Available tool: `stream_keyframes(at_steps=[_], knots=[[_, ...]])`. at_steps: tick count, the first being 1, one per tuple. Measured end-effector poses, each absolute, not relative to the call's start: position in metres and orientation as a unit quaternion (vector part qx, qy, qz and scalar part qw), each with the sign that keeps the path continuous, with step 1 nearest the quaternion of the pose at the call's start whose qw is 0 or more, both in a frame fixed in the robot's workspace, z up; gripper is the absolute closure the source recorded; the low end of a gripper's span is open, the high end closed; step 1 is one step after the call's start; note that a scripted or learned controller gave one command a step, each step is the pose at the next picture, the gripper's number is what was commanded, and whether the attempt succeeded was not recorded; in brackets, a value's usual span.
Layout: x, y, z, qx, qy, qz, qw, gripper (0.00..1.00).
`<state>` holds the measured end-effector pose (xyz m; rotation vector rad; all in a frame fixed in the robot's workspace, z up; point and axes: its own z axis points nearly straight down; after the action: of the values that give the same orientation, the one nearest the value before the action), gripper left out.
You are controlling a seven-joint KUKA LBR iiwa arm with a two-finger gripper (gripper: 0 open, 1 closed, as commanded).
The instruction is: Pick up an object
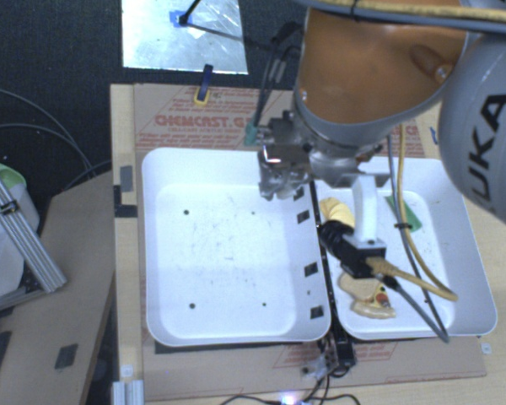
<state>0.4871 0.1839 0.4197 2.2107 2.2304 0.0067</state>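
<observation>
Cardboard on the table (76, 260) carries two white bins. A yellow object (337, 212) lies in the right bin (476, 302) near its far left corner, a tan object (369, 304) by its front edge. The end effector (278, 184) hangs over the left bin's (164, 251) far right corner; wide or narrow, I cannot tell. Descending here, it likely grabs nothing, or clips the shared wall.
</observation>
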Motion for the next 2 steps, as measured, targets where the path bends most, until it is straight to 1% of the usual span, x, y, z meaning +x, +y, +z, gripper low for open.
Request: stream_keyframes(at_steps=[1,2], knots=[[0.525,0.18,0.25,0.708,0.707,-0.0057,-0.002,1.0],[0.515,0.159,0.309,0.707,0.707,0.0027,0.001,1.0]])
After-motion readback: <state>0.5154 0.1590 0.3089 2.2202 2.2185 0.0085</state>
